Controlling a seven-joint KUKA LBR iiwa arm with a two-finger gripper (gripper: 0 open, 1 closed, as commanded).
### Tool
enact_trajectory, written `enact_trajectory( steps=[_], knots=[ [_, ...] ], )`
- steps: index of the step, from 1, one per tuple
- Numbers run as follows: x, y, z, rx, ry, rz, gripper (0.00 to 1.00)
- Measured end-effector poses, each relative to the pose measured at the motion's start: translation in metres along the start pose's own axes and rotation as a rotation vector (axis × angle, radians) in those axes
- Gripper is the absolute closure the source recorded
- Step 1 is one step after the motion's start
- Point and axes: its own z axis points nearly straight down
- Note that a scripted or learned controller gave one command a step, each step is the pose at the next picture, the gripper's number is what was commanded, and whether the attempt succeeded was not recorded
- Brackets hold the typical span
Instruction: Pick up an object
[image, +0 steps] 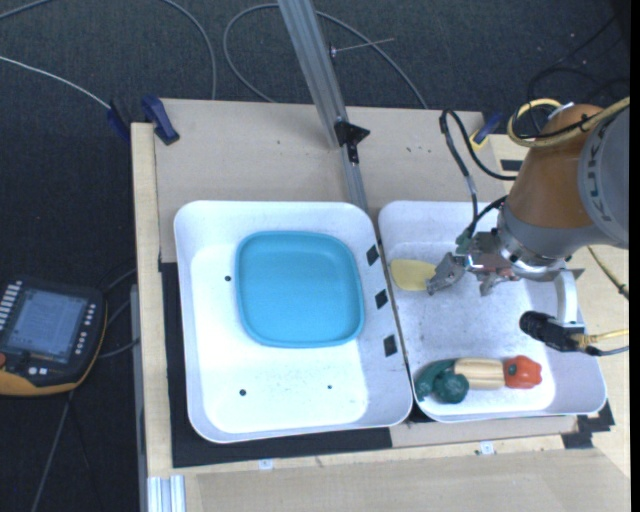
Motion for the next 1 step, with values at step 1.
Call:
enact_trajectory(
  steps=[1],
  knots=[
    [0.0003, -0.001, 0.0502, 0.001, 0.0, 0.0, 0.0]
  ],
)
